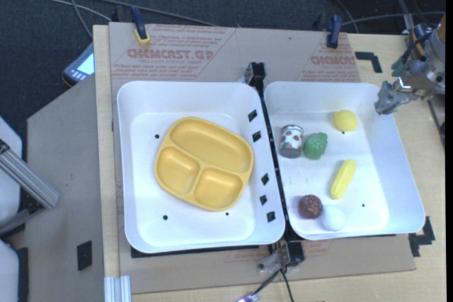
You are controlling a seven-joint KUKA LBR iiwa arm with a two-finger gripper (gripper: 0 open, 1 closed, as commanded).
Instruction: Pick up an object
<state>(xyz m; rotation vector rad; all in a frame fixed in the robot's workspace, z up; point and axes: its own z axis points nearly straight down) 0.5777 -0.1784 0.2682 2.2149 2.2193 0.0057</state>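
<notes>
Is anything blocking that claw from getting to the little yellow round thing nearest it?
Nothing visible does. The gripper sits at the right bin's upper right corner, and the yellow ball lies just left of it with bare bin floor between. The green piece sits farther off.

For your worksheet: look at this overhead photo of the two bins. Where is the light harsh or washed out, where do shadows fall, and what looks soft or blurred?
Camera view: the white ball nearly vanishes into the bright right bin; soft shadows lie under the yellow tray; the claw at the right edge looks slightly blurred; the dark floor at top is dim.
</notes>
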